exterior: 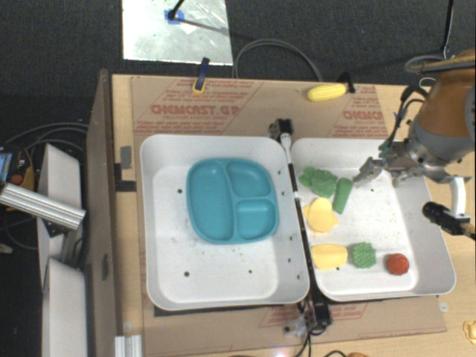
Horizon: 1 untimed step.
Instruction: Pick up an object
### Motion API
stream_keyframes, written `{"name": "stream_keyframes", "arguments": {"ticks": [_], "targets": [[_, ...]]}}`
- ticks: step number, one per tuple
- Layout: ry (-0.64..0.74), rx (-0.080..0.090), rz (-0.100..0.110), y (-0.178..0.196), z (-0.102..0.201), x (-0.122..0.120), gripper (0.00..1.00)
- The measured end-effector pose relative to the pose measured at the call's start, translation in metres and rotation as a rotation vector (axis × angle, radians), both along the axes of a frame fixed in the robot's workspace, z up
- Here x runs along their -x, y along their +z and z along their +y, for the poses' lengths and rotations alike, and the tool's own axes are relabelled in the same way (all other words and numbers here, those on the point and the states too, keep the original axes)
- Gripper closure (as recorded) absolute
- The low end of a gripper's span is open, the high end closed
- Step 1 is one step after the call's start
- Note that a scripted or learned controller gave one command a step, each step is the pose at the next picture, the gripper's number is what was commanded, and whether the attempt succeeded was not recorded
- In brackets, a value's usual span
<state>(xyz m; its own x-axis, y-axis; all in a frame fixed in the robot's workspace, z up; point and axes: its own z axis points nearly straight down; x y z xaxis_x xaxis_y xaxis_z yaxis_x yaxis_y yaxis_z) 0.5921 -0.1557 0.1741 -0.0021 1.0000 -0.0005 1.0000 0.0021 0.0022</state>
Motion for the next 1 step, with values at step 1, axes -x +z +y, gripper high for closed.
{"name": "stream_keyframes", "arguments": {"ticks": [1], "targets": [[0.008, -0.004, 0.005, -0.0743, 0.0669, -0.0202, 0.0]]}}
